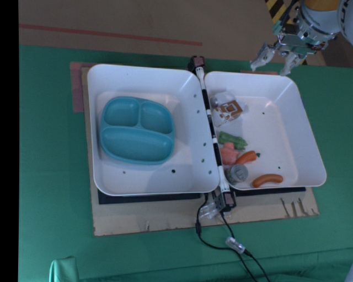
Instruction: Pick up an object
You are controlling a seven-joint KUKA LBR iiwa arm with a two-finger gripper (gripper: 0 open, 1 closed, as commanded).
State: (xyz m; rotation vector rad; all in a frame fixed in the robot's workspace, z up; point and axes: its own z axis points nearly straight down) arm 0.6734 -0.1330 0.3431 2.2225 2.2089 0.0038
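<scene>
A robotics lab or test cell, probably: 2 white bins (pixel 287 104) sit on cardboard (pixel 165 217) over a green-covered bench (pixel 49 165), cables (pixel 220 237) trail off the front edge, and hazard striping (pixel 276 8) marks the floor beyond the back-right corner.

You see the arm (pixel 320 14) cut off by the top edge above its wrist, the print on the small packet (pixel 227 109) too small to read, and the cable (pixel 251 259) leaving at the bottom edge.
</scene>
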